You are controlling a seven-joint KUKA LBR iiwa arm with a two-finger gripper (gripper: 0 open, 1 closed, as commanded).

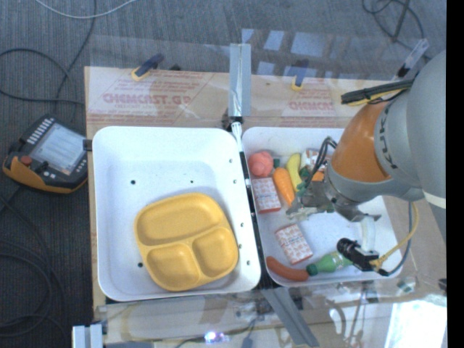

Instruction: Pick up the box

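1. Box (293, 243): small, red-and-white printed carton, lying flat near the middle of the right bin (388, 227), tilted a little, untouched by the claw.
2. At its 11 o'clock, a second box (265, 194) of like print, flat against the bin's left wall.
3. At 6 o'clock, just beside the carton, a red sausage (287, 270) along the bin's front edge; at 4 o'clock, a green bottle (330, 262) on its side.
4. At 12 o'clock, an orange carrot (283, 185), close to the second box; beyond it a red tomato (262, 164) and a yellow banana (293, 167) near the far wall.
5. Gripper (310, 203) at the carton's 1 o'clock, hanging just above and beside it, dark fingers low over the bin floor; open or closed: cannot tell, nothing seen clamped.
6. Behind it, toward 3 o'clock, the arm (406, 143), with orange band and grey casing, covering much of the right bin.
7. Far at 9 o'clock, the left bin (116, 158), holding a yellow divided tray (185, 239) toward its front.
8. Farther at 9 o'clock, off the bench on the floor, an orange-edged handheld controller (48, 156).
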